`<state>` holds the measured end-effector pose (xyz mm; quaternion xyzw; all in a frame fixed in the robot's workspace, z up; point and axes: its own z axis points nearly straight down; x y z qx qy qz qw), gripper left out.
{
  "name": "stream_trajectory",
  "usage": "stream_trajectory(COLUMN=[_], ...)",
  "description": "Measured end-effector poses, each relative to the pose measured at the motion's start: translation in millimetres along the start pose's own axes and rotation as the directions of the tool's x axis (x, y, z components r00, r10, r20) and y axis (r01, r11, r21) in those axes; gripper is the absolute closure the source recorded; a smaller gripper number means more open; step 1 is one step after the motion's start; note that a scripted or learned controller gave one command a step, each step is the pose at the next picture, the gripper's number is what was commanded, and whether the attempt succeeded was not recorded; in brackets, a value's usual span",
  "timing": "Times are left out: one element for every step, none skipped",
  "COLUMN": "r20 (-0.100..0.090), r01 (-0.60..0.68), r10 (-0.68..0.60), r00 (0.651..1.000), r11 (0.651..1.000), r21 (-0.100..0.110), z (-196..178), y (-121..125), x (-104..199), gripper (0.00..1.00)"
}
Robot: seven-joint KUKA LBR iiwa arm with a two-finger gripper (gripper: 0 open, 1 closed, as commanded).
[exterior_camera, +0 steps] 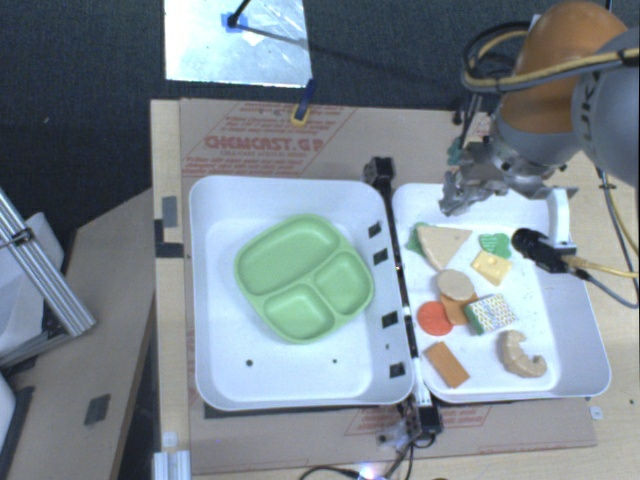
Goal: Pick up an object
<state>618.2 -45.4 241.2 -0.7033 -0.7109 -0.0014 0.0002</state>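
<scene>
Bench: two white bins side by side on a sheet of printed cardboard (270, 140).

Left bin (215, 368): 1 item. A green plate (303, 276) with three compartments lies flat near the middle of the bin.

Right bin (575, 343): 9 items by my count, all loose on the floor.
- 1 pale wedge (443, 243), at the far left of the group
- 1 green piece (494, 243), just right of the wedge; shape too small to tell
- 1 yellow block (490, 266), touching or nearly touching the green piece
- 1 tan disc (457, 285), just below the wedge
- 1 red-orange disc (433, 318), beside the bin's left wall
- 1 orange piece (458, 312), partly hidden under the tan disc
- 1 speckled block (490, 313), many-coloured, next to the orange piece
- 1 orange slab (446, 364), nearest the front wall
- 1 tan curved piece (521, 354), alone at the front right

Arm (610, 108) reaches in from the right. The gripper (458, 200) stands over the far left corner of the right bin, above the pale wedge in this view and apart from it. From where I look I cannot tell how far open the gripper is, nor whether it has hold of anything. The wedge is the piece closest to it; the other eight lie further toward the front.
</scene>
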Motion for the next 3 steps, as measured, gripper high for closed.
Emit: stream_trajectory(r20=[0.0, 0.0, 0.001], r01=[0.0, -0.002, -0.002], r10=[0.0, 0.002, 0.002], r00=[1.0, 1.0, 1.0], r11=[1.0, 1.0, 1.0], r21=[-0.001, 0.002, 0.002], z=[4, 18, 24], y=[6, -10, -17], x=[57, 105, 148], gripper=[1.0, 1.0, 1.0])
